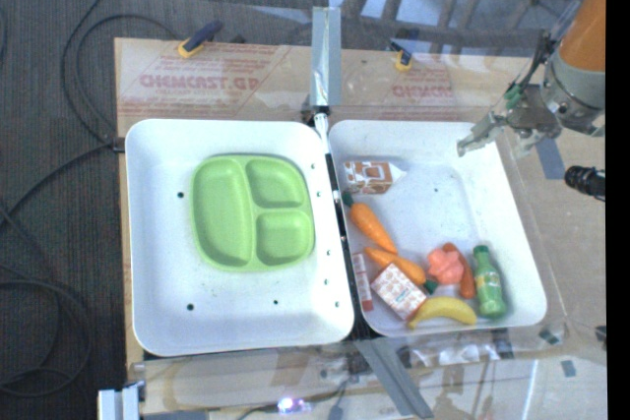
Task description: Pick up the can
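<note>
Looking down at the bench, you had the gripper (509, 154) over the top-right rim of the right bin (445, 149), fingers apart w/ nothing between them, well apart from the food pile. The can (371, 176) was hard to make out for certain; the best match was the brown-and-white container lying on its side in that bin's top-left corner, near the divider, w/ bare bin floor between it and the gripper. Just below it lay a carrot (372, 224), slanting down-right, close but not touching as far as you could tell. Rest of the right bin, approx. along the bottom: 2nd carrot (396, 264), 1 pink-and-white box (398, 291), 1 banana (443, 312), 1 green bottle (486, 281), 1 red-pink item (446, 265) too blurred to name. So 2 carrots, 1 of each other thing. The left bin (157, 241) held 1 green tray (254, 210) w/ 3 compartments. 2 bins total.
</note>
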Robot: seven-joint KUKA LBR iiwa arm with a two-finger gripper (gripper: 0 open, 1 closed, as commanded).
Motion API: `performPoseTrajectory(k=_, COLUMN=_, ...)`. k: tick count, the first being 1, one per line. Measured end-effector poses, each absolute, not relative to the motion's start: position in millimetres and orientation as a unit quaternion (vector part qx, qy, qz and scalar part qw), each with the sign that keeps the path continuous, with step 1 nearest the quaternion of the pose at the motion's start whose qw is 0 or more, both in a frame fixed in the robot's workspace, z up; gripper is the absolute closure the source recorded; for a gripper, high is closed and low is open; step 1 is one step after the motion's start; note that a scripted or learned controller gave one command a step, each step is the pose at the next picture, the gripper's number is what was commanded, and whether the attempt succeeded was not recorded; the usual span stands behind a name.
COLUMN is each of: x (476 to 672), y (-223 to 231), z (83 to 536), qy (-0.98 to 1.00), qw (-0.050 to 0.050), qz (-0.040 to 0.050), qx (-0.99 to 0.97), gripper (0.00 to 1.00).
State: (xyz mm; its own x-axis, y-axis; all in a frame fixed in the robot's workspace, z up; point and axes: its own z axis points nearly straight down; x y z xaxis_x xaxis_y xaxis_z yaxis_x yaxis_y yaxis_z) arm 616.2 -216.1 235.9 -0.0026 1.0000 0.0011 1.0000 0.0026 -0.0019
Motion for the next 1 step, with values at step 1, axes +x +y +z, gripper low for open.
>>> performPoseTrajectory(k=1, x=616.2, y=-216.0, z=235.9, qy=-0.708, qw=0.001, qz=0.0003, qx=-0.706, gripper=0.0)
